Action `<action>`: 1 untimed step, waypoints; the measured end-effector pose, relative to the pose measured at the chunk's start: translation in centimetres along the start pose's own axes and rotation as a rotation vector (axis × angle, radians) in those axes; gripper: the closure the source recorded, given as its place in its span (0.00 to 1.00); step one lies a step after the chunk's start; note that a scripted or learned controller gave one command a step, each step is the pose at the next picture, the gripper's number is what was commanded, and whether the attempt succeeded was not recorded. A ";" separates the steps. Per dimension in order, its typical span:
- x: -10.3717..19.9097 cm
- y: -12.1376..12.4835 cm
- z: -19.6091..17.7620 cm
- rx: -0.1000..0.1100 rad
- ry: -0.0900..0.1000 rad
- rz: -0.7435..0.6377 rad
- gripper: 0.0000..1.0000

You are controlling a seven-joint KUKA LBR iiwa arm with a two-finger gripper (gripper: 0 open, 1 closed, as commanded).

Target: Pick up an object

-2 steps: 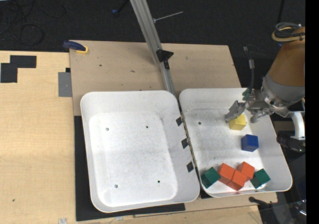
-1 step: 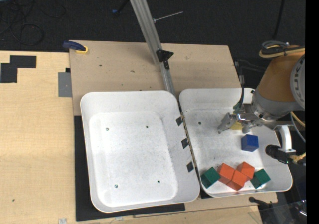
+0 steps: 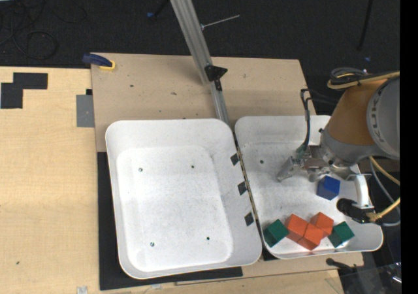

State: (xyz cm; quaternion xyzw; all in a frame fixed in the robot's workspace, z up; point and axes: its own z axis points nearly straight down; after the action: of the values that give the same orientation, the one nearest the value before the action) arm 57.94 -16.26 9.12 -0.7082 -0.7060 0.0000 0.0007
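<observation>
Left bin point(image 3: 130, 149): floor open throughout. Right bin point(image 3: 274, 139): upper floor open; blue block point(image 3: 328, 187) mid-right; red and green blocks point(image 3: 307, 230) crowd the near wall.

One fixed camera looks down slantwise on both bins point(image 3: 171, 130) from above.

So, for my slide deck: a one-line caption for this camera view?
KUKA arm's gripper low in right bin, beside blue block; orange and green blocks cluster near front.

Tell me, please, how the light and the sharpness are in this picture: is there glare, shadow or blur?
Camera view: even light, no strong glare on the white bins; a soft shadow lies under the gripper; the blue block and the red blocks look slightly soft; the floor behind the bench is very dark.
</observation>
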 end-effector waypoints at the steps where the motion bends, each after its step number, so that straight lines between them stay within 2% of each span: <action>1: -0.1 0.0 -1.0 0.000 0.001 0.007 1.00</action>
State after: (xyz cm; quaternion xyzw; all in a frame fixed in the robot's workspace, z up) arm 57.90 -16.36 10.16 -0.7107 -0.7035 -0.0002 0.0012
